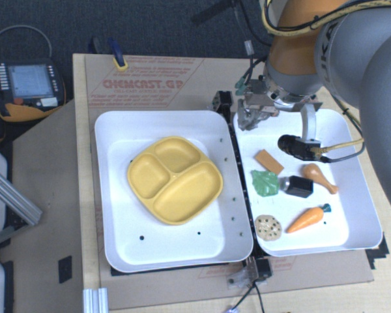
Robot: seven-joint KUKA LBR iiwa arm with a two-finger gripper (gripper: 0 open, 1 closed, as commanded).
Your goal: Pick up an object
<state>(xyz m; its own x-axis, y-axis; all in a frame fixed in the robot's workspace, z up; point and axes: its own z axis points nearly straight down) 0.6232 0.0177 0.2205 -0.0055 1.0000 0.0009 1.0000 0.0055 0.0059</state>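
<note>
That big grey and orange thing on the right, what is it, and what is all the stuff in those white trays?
It is a robot arm, photographed by one fixed camera looking down at a slant. At its tip is a two-finger gripper, hanging over the top edge of the right bin, with nothing seen between its fingers. Its job is to pick something up. The left bin holds a yellow divided plate. The right bin holds small toys: a carrot, a cookie, a drumstick, a green leafy piece, a brown block and a black object.
</note>
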